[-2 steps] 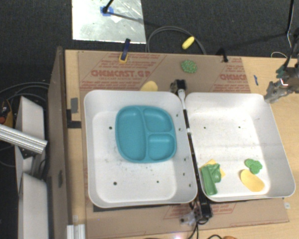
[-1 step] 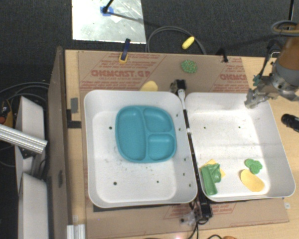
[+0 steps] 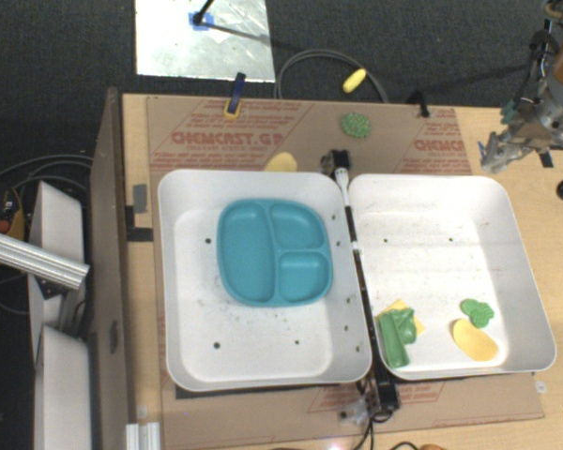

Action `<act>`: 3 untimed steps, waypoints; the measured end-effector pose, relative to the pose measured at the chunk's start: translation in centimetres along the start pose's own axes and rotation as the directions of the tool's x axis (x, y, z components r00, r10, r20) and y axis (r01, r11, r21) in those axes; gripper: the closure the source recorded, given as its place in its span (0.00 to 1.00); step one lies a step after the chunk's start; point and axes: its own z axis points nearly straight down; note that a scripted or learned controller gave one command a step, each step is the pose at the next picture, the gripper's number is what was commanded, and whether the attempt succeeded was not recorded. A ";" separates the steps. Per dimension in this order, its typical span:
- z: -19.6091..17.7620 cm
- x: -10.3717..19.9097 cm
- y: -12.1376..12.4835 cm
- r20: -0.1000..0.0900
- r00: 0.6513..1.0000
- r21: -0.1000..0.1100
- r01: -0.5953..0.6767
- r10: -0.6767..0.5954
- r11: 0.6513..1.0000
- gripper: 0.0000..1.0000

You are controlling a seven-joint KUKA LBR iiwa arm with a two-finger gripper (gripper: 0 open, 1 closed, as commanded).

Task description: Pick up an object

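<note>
In the right bin (image 3: 507, 223), near its front edge, lie a green oblong piece (image 3: 394, 337) with a yellow bit behind it, a small green broccoli-like piece (image 3: 477, 311) and a yellow oval piece (image 3: 474, 341). The gripper (image 3: 511, 148) hangs at the far right, above the bench just behind the right bin's back corner, well away from those pieces. Nothing shows between its fingers.
A blue divided plate (image 3: 274, 251) lies in the left bin (image 3: 183, 251). Behind the bins on the cardboard sit a yellow piece (image 3: 281, 163), a green round piece (image 3: 357, 125) and a yellow object (image 3: 355, 81). A black divider clamp (image 3: 339, 165) joins the bins.
</note>
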 end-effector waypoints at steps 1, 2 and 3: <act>3.8 5.0 -0.2 -0.005 1.000 0.010 0.003 -0.003 1.000 1.00; 1.7 10.3 0.0 -0.005 1.000 0.006 0.004 -0.004 1.000 1.00; 3.9 19.0 -0.1 -0.007 1.000 0.010 0.006 -0.006 1.000 1.00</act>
